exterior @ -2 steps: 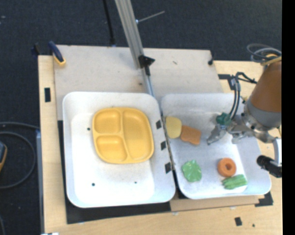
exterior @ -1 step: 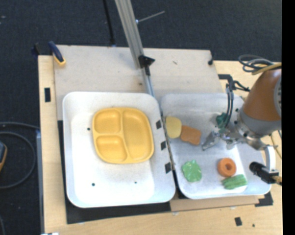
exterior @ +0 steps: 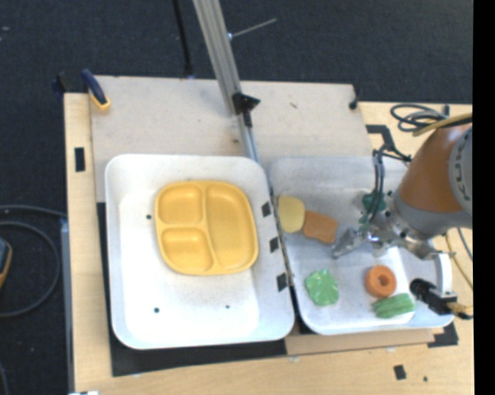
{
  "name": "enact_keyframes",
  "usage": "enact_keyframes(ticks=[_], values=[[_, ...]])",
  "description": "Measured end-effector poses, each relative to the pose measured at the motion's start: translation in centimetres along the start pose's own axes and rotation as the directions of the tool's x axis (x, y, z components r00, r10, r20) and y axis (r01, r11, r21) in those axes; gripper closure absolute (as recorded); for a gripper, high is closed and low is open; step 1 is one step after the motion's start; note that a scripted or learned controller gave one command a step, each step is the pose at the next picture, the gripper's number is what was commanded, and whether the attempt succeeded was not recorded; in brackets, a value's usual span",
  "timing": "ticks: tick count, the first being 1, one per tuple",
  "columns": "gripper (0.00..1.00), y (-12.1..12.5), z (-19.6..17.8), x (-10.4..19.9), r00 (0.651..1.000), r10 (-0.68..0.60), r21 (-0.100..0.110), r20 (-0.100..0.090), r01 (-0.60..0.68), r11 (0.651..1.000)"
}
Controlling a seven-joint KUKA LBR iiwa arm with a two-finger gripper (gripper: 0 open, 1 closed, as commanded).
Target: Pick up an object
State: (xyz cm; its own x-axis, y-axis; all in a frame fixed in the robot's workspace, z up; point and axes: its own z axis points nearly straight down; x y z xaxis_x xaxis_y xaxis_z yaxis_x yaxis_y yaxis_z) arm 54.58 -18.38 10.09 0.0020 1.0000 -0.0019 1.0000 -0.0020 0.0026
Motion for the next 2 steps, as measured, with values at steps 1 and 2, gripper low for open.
enact_keyframes(ticks=[1,2], values=[[1.00,0.2,-1.3,0.0,1.000,0.002,-0.008,0.000,-0.002,1.000],[1.00,0.3,-5.8,0.4,1.000,-0.005,-0.002,0.000,0.005,1.000]])
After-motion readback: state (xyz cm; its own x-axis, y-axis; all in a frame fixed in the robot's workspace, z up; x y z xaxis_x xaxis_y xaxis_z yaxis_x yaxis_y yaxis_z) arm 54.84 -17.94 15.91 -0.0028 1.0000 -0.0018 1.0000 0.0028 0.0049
